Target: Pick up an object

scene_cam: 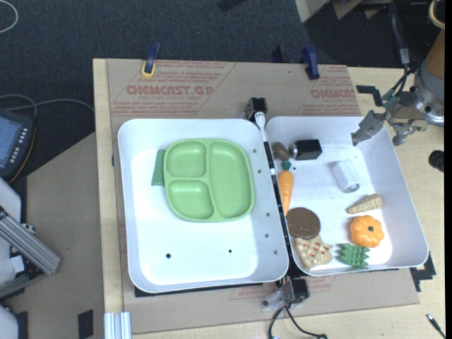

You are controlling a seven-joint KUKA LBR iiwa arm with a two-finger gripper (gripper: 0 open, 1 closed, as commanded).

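Nearest my camera, along the front edge of the right bin (409, 210), I see a waffle-patterned cracker (313, 251), a green spiky toy (353, 255) and a small orange pumpkin (366, 231). Just behind the cracker lies a brown round cookie (303, 223), and beyond that a carrot (285, 188) runs along the bin's left wall. Further back sit a black block (308, 147) and a small brownish lump (280, 150) that I can't identify; it is partly tucked against the wall. A pale cylinder (345, 174) blends into the white floor, and a tan wedge (364, 204) lies between it and the pumpkin.

From my view the left bin (134, 189) carries a green divided plate (209, 179), with a darker green edge peeking out at its left side.

My gripper (383, 127) hovers over the right bin's far right corner, fingers spread and nothing between them. Much of the arm is cut off at the frame's right edge.
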